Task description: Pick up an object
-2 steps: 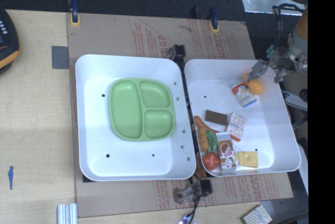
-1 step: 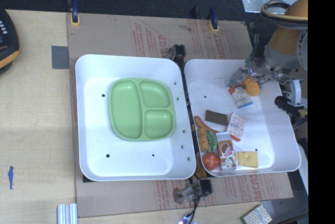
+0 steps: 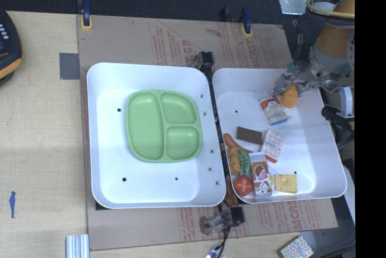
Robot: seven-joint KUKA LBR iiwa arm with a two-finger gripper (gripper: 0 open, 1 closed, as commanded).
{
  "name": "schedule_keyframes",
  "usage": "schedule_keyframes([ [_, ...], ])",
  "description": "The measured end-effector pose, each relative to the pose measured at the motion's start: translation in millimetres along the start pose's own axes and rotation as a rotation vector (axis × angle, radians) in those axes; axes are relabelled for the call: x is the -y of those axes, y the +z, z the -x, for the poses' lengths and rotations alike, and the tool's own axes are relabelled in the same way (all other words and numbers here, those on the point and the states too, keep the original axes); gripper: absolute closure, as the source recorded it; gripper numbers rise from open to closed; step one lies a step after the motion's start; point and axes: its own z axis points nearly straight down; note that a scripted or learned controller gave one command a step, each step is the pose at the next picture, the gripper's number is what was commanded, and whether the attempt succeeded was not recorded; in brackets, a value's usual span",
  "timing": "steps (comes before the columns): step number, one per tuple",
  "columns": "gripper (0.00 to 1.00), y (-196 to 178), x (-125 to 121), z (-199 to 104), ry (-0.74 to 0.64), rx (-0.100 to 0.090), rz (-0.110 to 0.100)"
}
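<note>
The arm reaches in from the upper right, and its gripper [image 3: 291, 86] hangs low over the far part of the right bin [image 3: 325, 148]. A small orange fruit-like piece [image 3: 290, 97] sits right at the gripper's tip, touching or almost touching it. Just in front of it lies a small white and red packet [image 3: 274, 111]. Further forward in the same bin are a brown block [image 3: 249, 135], another white and red packet [image 3: 273, 146], a carrot [image 3: 231, 151], a green piece [image 3: 243, 162], a tomato [image 3: 242, 184], a small printed box [image 3: 260, 173] and a yellow cheese wedge [image 3: 285, 183].
The left bin [image 3: 108, 130] holds a green divided plate [image 3: 163, 126]. A clamp [image 3: 206, 60] sits where the two bins meet at the back. A dark device [image 3: 7, 46] lies at the bench's left edge.
</note>
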Motion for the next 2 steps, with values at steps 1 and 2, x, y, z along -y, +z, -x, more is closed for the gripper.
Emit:
schedule_keyframes([
  [1, 1.0, -49.7, 29.3, -34.6, 0.002, -0.007, -0.011],
  [2, 1.0, -3.3, 2.4, -77.5, 0.0, -0.006, -0.013],
])
